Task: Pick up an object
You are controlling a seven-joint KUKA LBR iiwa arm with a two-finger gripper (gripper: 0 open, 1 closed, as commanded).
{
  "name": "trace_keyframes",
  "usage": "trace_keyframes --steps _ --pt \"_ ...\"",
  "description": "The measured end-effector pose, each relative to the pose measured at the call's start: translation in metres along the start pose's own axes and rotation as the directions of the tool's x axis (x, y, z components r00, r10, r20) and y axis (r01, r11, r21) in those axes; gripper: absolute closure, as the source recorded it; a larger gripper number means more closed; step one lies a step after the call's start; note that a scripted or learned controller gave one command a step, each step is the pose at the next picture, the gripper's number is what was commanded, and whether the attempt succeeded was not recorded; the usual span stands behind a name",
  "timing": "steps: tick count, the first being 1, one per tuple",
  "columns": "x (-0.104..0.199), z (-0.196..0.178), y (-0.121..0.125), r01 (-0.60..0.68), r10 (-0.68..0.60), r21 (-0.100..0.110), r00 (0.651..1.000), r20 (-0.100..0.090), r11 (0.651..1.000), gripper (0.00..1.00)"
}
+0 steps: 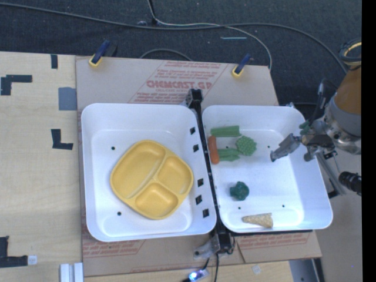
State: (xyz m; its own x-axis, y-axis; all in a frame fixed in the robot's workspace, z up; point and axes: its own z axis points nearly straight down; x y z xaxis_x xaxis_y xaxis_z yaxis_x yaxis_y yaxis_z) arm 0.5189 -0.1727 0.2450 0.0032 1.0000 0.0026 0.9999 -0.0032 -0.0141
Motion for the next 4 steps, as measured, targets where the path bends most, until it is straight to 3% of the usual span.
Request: trace_keyframes --steps 1,4 --pt "0.001 -0.007 0.002 0.004 -0.004 -0.012 1.0 0.003 1.0 0.0" --pt "-0.006 0.16 0.008 0.004 -0.004 -0.012 1.0 0.004 1.0 0.0"
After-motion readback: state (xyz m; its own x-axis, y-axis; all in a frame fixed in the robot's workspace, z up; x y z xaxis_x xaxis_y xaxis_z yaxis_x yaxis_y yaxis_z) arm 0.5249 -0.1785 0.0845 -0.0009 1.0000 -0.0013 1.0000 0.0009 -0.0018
